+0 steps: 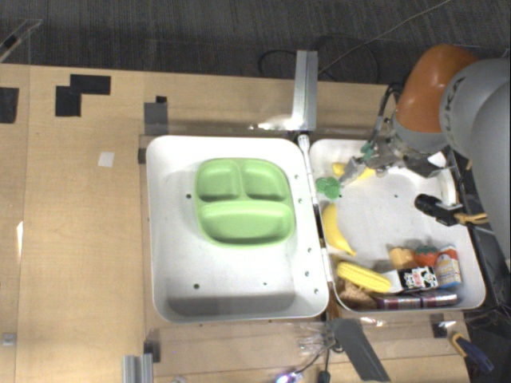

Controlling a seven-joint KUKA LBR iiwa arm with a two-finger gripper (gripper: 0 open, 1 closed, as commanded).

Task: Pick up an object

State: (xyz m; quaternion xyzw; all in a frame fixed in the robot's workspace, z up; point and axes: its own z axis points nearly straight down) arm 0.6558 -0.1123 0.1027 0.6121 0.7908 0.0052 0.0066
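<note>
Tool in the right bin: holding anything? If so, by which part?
Cannot be told. The tool sits low at the far left of the right bin, right beside a small yellow piece and a green item; the view is too coarse to show any hold.

We see even, fairly bright light from above. The left bin (pixel 231 294) shows a soft grey shadow along its near wall, and glare whitens the right bin (pixel 383 214). The worktop (pixel 72 238) looks washed out. The whole picture is soft and low in detail; small items blur.
</note>
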